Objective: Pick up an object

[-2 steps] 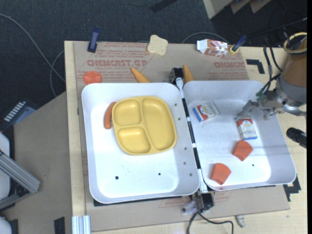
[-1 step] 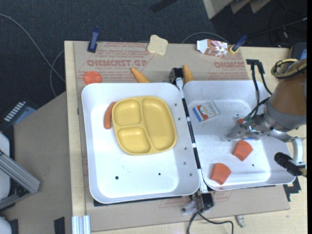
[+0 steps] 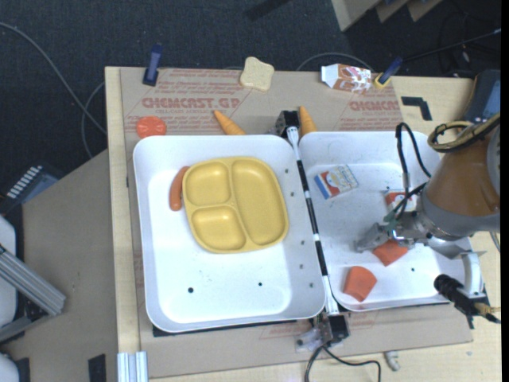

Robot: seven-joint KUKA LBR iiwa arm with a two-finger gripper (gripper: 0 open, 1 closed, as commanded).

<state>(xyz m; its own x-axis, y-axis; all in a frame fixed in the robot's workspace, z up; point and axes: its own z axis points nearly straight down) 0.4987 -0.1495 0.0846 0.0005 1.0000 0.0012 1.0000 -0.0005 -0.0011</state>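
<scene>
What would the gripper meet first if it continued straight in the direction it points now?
Probably the bare white floor of the right bin. The gripper points toward the view's left, above the orange block; beyond lies the divider between bins. Depth is unclear.

Bench (image 3: 127, 325): my two white bins (image 3: 159, 293) (image 3: 413, 153) sit side by side.
Far edge: bread slice (image 3: 257, 73), carrot (image 3: 227, 123), red cap (image 3: 149, 126), blue clip (image 3: 152, 64), crumpled wrapper (image 3: 347, 77).

L bin (image 3: 159, 213): yellow tray (image 3: 235, 204) fills upper middle w/ hot dog (image 3: 176, 189) at its left edge; bare floor along front. R bin (image 3: 350, 146): carton (image 3: 335, 181) up top, orange pieces (image 3: 360, 282) near front, arm w/ gripper (image 3: 385, 237) blocks right half; open floor in left-centre.
</scene>
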